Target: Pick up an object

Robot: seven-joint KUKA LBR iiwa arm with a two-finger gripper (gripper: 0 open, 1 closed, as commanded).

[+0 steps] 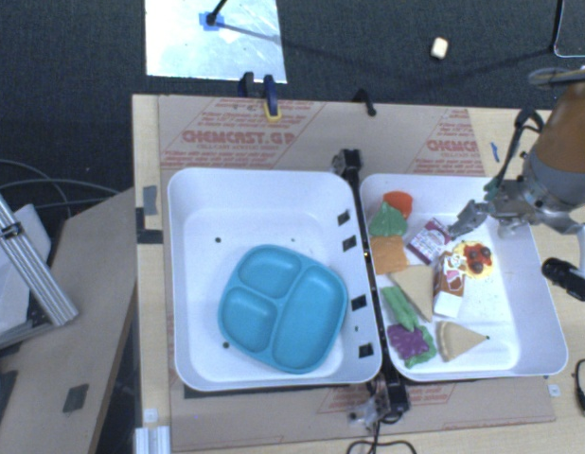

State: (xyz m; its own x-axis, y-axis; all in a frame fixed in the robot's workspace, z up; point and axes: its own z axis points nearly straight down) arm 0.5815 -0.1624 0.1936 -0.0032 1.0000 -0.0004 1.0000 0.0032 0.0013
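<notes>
Hovering pincer (463, 219) (grip state unclear) just beside the purple packet (428, 241).

Arm (562, 149) cut off by right edge, upper part out of frame. Small pale object (440, 48) on dark floor too small to identify. Metal rail (23, 258) at left cropped by edge.

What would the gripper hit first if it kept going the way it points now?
Probably the maroon packet: the gripper points down-left into the right bin, and that packet lies just ahead. Its height above the packet is unclear.
</notes>
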